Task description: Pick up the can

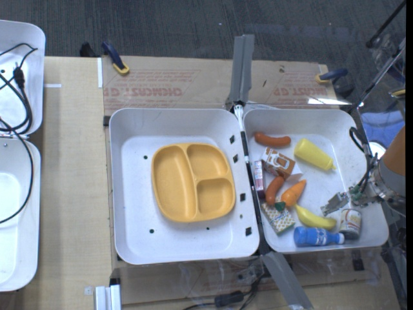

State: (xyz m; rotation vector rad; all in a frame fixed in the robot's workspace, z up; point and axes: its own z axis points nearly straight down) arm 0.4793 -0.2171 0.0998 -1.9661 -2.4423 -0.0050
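Your arm is cut off at the frame's right edge, and its metal two-finger gripper [338, 202] is too small and cluttered for you to tell its state. The small white-labelled can [350, 223] sits at about five o'clock in the right white bin [335, 118], just beside the gripper, hard against the blue bottle [317, 237] and yellow banana [315, 219]. Open floor lies toward twelve o'clock.

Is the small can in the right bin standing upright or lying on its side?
Upright, apparently: the small white-labelled metal can in the right white bin shows its round top towards the camera, beside the blue bottle. The picture is small, so not certain.
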